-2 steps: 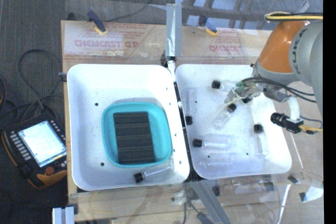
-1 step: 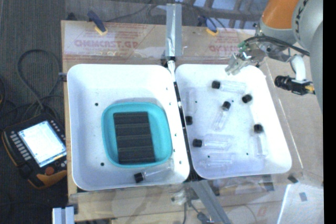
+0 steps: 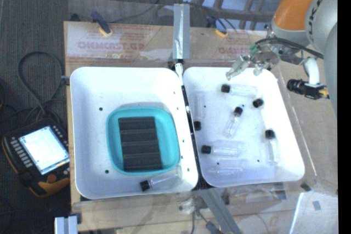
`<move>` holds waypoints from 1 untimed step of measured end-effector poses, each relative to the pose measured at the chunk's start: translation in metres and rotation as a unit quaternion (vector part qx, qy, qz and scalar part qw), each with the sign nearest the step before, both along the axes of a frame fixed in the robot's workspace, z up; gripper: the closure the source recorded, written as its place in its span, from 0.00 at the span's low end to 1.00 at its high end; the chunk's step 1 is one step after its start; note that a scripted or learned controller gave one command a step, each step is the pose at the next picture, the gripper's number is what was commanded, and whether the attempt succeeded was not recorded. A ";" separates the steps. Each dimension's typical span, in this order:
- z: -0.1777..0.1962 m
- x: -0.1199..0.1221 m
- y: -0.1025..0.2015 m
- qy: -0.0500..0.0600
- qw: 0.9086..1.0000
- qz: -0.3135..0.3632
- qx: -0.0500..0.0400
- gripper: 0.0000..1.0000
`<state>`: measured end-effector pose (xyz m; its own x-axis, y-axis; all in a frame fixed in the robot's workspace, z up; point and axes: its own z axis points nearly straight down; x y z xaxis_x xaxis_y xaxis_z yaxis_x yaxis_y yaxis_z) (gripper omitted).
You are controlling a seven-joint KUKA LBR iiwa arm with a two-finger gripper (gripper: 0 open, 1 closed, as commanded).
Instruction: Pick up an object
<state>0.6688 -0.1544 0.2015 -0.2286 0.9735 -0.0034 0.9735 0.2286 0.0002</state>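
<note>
The gripper hangs open with nothing in it over the far edge of the right bin, where clear vials with black caps lie scattered, while the left bin holds a teal tray and one vial near it.

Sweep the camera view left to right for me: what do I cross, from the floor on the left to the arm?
Handheld pendant → left bin → teal tray → capped vial by the left bin's near rim → right bin holding clear black-capped vials → the tool above its far edge → orange-banded arm.
</note>
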 end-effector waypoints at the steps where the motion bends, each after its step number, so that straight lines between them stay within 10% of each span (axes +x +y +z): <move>1: -0.107 -0.003 -0.024 0.000 1.000 0.017 0.000 0.00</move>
